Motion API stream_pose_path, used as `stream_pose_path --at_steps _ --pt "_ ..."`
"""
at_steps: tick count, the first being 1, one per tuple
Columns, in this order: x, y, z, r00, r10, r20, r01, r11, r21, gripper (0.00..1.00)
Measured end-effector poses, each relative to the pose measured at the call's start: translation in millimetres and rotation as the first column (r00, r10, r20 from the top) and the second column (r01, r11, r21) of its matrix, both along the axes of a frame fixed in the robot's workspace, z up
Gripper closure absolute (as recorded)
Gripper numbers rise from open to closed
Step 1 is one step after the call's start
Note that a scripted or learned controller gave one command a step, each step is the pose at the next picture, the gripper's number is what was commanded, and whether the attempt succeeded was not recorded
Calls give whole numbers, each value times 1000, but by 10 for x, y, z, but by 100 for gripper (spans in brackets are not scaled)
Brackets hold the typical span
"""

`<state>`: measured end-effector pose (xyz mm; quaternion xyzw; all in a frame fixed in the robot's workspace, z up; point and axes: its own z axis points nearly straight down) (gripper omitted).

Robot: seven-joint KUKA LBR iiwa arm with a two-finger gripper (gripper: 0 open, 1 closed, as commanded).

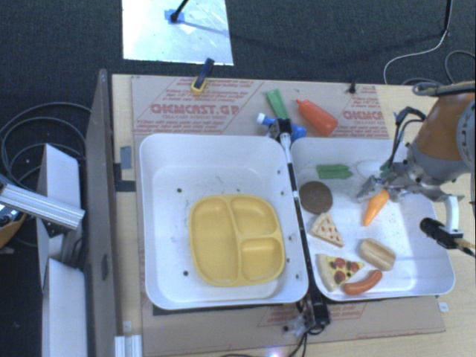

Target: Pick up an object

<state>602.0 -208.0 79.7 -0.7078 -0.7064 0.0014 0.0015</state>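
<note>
The camera view shows two white bins side by side on a worktop (223, 103) covered by a brown sheet printed with red writing that reads "CHEMCAST GP". The left bin (167, 199) holds one yellow tray (238, 239) with three compartments. The right bin (428, 274) holds seven toy foods: one green bar (333, 172) at the back, one brown disc (316, 196) near the dividing wall, one carrot (375, 207) in the middle, two pizza slices, a small one (326, 230) and a larger one (339, 269) with red toppings, one bun (378, 254), and one sausage (361, 282) at the front. Behind the bins lie one green stick (277, 104), one orange bottle (317, 117) and one blue piece (281, 126), while one yellow-tipped marker (201, 76) sits further back. The arm (446, 136) reaches in from the right, and its gripper (378, 187) sits low in the right bin, touching or just over the carrot's upper end. Whether the gripper is released or clenched cannot be made out, nor whether it grasps the carrot.
</note>
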Motion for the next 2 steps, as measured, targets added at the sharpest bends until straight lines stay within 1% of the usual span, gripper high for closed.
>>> stream_pose_path --at_steps 1,2 --pt "36 20 157 1000 4 10 -4 1000 -2 100" --pt "51 601 43 1000 10 3 -10 1000 2 100"
